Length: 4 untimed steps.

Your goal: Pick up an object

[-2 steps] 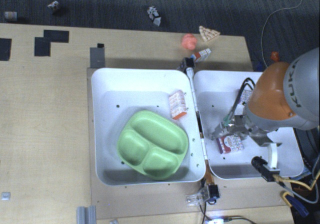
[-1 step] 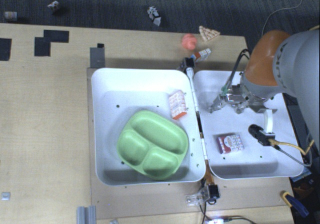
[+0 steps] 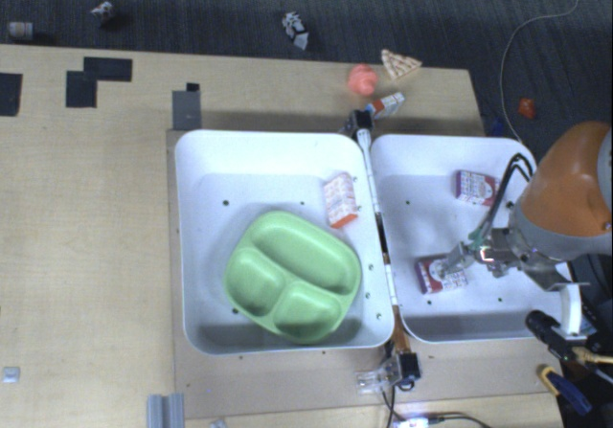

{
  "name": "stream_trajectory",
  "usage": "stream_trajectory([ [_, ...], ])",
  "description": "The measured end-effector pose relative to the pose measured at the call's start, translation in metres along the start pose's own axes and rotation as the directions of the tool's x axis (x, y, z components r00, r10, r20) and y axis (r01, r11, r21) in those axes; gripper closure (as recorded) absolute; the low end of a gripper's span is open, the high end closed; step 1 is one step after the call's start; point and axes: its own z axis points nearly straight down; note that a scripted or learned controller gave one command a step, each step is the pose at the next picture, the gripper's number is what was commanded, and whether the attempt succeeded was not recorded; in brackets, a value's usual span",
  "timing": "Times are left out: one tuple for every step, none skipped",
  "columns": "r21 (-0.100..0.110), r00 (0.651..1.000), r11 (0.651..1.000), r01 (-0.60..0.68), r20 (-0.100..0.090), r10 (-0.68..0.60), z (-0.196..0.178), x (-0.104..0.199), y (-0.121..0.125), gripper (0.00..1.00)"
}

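Left bin (image 3: 196,225): green divided plate (image 3: 292,275), small snack packet (image 3: 339,199). Right bin (image 3: 414,160): maroon packet (image 3: 473,187) near far wall, red-white packet (image 3: 436,274) on floor. Gripper (image 3: 464,259) low, touching red-white packet; jaw state cannot tell. Judgement: grasp stage, lift not yet done.

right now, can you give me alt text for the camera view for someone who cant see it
A grey and orange robot arm reaches from the right, its hand low over a small red and white packet in the right bin. A second packet lies farther back in that bin; the left bin holds a green divided plate and another packet.
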Motion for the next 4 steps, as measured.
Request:
stream_trajectory([
  [-0.006,1.000,1.000,0.002,0.001,-0.002,0.042,0.009,0.058,0.00],
  [-0.003,1.000,1.000,0.004,0.001,-0.004,0.043,-0.021,0.121,0.00],
  [-0.001,1.000,1.000,0.001,0.001,-0.001,0.024,-0.029,0.072,0.00],
  [-0.003,1.000,1.000,0.005,0.001,-0.005,0.044,-0.050,0.183,0.00],
])
